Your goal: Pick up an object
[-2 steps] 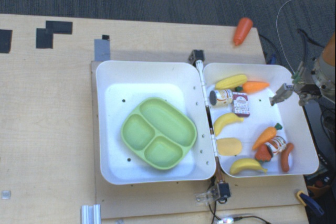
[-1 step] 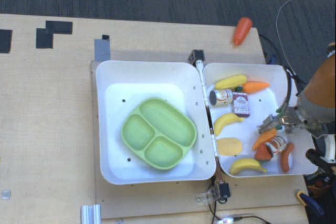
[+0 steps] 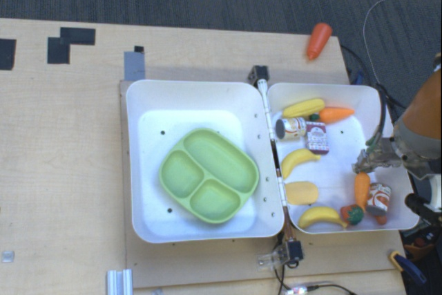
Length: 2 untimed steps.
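Note:
The right bin [image 3: 369, 97] holds several toy foods. At its far side lie a yellow banana [image 3: 302, 108] and an orange carrot [image 3: 336, 114], with a small can [image 3: 291, 127] and a red and white box [image 3: 318, 139] below them. A second banana [image 3: 298, 160] and a pale yellow piece [image 3: 302, 192] lie in the middle. A third banana [image 3: 322, 217], a red and green fruit [image 3: 354, 215], another carrot [image 3: 362, 189] and a red and white can [image 3: 378, 198] sit at the near side. My gripper [image 3: 366, 163] is low by the bin's right wall, just above that carrot.
The left bin [image 3: 138, 148] holds a green divided plate [image 3: 208, 175]. An orange carrot-like toy [image 3: 318, 41] lies on the bench beyond the right bin. The arm's orange band [image 3: 423, 110] is over the bin's right edge. Cables run near the front edge.

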{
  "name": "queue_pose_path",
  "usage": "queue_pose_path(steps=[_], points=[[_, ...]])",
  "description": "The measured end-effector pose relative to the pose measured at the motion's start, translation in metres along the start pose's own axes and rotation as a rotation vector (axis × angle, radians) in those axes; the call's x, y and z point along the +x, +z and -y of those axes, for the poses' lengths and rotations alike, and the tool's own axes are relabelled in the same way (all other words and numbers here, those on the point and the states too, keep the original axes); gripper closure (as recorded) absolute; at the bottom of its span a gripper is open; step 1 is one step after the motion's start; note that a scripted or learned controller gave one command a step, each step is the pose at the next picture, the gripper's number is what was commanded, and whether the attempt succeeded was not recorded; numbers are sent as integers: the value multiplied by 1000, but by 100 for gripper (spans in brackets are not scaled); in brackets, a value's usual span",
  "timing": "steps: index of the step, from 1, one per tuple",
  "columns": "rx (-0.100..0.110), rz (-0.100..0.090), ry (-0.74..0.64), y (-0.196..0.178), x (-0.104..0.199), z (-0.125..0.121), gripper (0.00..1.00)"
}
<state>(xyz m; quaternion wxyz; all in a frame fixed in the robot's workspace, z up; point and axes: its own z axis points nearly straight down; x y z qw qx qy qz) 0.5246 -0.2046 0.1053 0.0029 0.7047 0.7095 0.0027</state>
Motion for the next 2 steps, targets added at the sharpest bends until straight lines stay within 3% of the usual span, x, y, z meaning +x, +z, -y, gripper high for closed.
queue_pose_path(steps=[1,2], points=[[3,0,2,-55,49,-70,100],[4,-2,0,-95,102,-37,100]])
